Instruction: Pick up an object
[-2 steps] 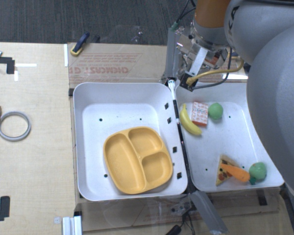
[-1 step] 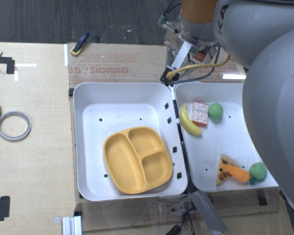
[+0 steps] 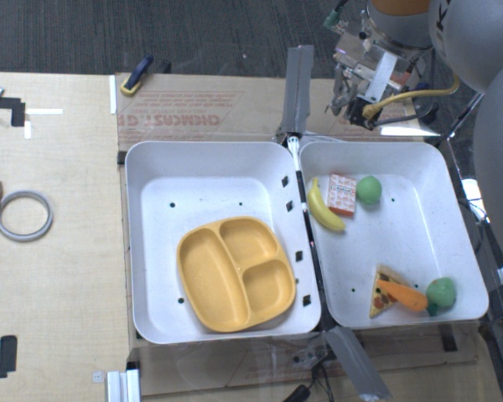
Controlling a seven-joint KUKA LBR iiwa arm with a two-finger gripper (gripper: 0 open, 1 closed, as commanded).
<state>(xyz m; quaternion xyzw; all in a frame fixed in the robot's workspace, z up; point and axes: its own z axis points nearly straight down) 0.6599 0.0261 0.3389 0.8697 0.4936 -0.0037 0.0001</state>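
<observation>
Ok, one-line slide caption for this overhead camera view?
Gripper above the right bin of toy food; yellow divided plate in the left bin.

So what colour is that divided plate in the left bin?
Yellow-orange all over; the divided plate shows plainly in the camera view.

We see a pale wooden surface (image 3: 59,291) well to the left of the fingers, bearing a roll of tape (image 3: 23,215) and black tape marks. A cardboard sheet (image 3: 197,111) lies beside it. Behind runs dark floor (image 3: 151,15), perhaps carpet. The light is even.
</observation>
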